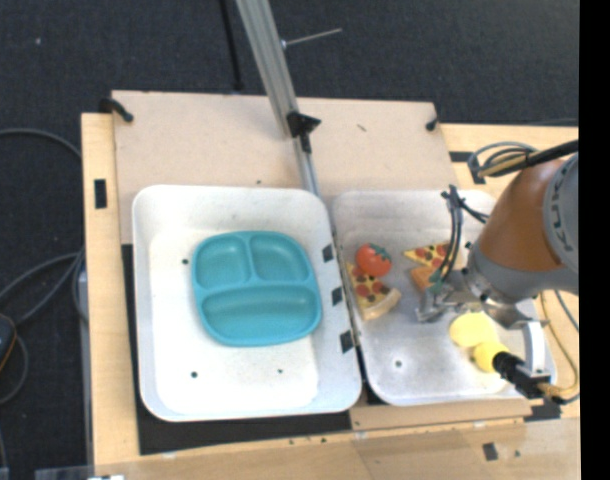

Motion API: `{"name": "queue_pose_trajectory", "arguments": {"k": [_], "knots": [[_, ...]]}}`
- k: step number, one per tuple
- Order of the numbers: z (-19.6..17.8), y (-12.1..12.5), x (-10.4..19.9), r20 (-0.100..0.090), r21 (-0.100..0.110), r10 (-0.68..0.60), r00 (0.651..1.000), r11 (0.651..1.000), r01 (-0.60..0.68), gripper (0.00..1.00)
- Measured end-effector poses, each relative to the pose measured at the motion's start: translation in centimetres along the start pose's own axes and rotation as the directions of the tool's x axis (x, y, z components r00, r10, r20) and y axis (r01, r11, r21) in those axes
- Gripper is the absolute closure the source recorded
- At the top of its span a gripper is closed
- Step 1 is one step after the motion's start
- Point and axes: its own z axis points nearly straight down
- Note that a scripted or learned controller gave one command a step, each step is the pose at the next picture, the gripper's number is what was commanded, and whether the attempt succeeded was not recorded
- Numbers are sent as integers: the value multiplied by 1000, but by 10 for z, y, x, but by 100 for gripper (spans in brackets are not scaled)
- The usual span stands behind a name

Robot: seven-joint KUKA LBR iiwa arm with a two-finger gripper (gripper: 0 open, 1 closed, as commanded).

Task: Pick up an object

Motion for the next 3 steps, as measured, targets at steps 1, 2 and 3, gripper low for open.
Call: {"name": "queue_pose_trajectory", "arguments": {"k": [1, 2, 3], "knots": [[-46, 2, 6, 0, -1, -9, 1000, 1000, 9, 100], [-91, 3, 0, 1, -2, -9, 1000, 1000, 9, 100], [-151, 10, 6, 1, -3, -10, 1000, 1000, 10, 100]]}}
